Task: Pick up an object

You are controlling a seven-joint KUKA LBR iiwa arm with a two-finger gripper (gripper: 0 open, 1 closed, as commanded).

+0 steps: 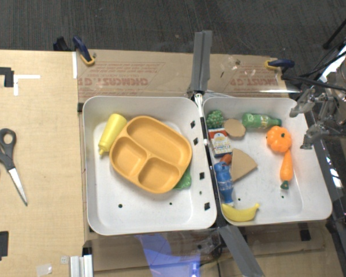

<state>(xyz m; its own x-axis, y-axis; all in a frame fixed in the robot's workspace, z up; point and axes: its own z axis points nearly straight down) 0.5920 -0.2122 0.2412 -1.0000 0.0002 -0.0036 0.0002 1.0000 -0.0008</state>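
Your claw point(318, 119) hangs at the right bin's point(311, 209) right rim; grip state unclear, I cannot tell. Nearest picks: toy pumpkin point(278, 139), carrot point(286, 167). Risk: the round pumpkin may roll away, or you clip the rim.

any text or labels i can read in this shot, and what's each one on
Faint red print on the clear plastic sheet behind the bins: mirrored and too blurred to read.
Label on the small red and white carton in the right bin: too small to read.
Label on the green bottle: too small to read.
Nothing else carries legible text.
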